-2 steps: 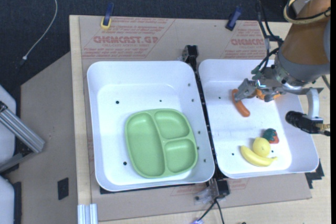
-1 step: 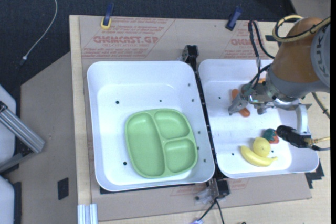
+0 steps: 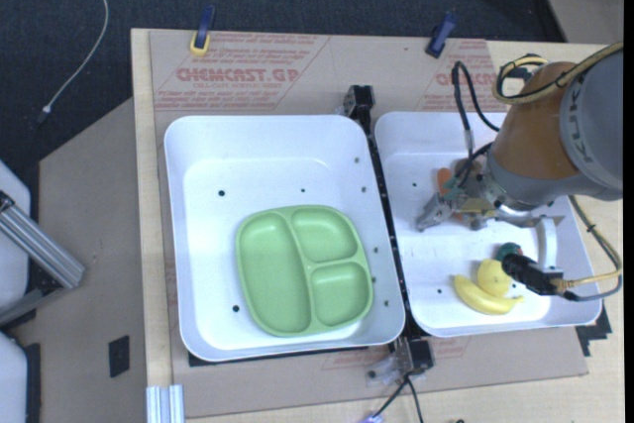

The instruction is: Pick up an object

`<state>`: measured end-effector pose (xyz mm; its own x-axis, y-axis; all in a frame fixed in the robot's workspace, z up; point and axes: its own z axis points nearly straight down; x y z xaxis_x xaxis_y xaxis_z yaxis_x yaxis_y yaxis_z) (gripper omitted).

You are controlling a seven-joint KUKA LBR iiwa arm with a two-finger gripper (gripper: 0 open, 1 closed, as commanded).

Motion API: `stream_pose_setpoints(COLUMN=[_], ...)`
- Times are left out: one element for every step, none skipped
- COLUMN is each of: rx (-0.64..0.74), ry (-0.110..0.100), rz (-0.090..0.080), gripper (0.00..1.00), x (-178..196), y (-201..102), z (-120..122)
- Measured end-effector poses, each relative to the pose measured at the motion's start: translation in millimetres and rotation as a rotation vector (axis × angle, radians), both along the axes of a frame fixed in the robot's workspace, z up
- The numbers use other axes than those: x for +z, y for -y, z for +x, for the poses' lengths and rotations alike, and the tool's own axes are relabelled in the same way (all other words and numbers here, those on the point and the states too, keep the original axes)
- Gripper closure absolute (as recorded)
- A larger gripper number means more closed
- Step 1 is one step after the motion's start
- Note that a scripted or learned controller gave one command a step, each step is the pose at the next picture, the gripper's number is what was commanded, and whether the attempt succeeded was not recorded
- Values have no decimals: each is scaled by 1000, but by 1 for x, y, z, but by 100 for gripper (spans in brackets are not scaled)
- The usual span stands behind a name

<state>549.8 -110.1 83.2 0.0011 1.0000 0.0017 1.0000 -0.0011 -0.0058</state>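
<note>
The gripper [image 3: 454, 206] hangs low in the right bin [image 3: 416, 144], just beside a small orange thing [image 3: 446, 178]; whether it is open or closed cannot be told. A yellow banana [image 3: 483, 293] lies near that bin's front edge. The left bin [image 3: 198, 163] holds a green divided plate [image 3: 302, 267]. Red print on the surface [image 3: 327, 74] reads "CHEMCAST GP" (the smaller lines are unreadable).

Grey arm with orange band [image 3: 551, 139] cut off at right edge, covering part of shallow white right bin [image 3: 416, 149]. Small orange object [image 3: 445, 178] by gripper [image 3: 442, 211], half hidden, shape unreadable. Small green item [image 3: 509, 251] mostly covered, kind unclear.
</note>
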Motion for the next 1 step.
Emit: stream_pose_setpoints(rx=[0], ry=[8], rz=[-2], gripper=[100], x=[14], y=[0], z=[2])
